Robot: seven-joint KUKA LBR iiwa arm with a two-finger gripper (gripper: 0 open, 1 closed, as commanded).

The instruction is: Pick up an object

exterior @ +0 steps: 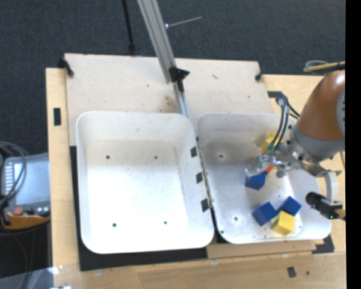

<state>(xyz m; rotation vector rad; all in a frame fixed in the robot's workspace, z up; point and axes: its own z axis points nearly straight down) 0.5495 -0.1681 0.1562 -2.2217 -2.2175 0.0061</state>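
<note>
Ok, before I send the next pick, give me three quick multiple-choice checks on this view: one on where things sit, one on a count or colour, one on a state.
1. Where do the blocks lie?
A. All in the left bin
B. All in the right bin
C. Split between both bins

2. How many blue blocks lie in the right bin?
A. One
B. Three
C. Five

3. How does the yellow block near the bin's front edge sit?
A. Alone in mid-bin
B. Close against two blue blocks
C. On the bench outside the bins

Key: 1 B, every block lies inside the right bin's rim, none in the left bin. 2 B, one blue block lies by the hand, two more near the front. 3 B, it sits beside both front blue blocks.
</note>
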